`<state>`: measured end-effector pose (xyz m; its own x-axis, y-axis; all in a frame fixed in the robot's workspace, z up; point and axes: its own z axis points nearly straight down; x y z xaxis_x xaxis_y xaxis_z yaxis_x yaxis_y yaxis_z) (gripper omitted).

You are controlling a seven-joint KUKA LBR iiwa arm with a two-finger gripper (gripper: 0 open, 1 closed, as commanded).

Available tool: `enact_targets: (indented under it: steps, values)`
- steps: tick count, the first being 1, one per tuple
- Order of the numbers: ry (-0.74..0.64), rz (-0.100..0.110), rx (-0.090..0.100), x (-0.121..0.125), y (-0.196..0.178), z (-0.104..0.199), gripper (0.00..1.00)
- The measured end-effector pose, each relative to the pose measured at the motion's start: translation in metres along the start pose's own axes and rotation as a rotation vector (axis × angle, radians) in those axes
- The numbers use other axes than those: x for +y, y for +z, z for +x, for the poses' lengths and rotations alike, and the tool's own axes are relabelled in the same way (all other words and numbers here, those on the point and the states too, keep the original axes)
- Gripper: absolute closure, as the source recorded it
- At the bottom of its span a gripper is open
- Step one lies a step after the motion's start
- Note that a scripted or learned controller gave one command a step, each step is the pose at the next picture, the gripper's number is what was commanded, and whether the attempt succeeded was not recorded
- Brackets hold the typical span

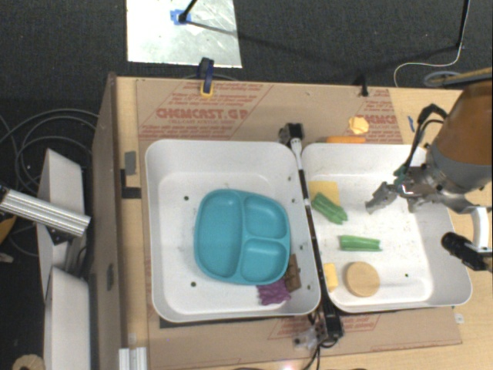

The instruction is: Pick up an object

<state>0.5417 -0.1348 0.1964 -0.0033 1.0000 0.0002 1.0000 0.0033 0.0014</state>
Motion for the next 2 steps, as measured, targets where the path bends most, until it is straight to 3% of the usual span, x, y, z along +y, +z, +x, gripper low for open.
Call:
enact_targets:
  steps: [1, 2]
  values:
    - [0.002, 0.007, 0.002, -0.029, 0.064, 0.016, 0.00]
    - [-0.003, -0.005, -0.002, -0.019, 0.112, 0.046, 0.00]
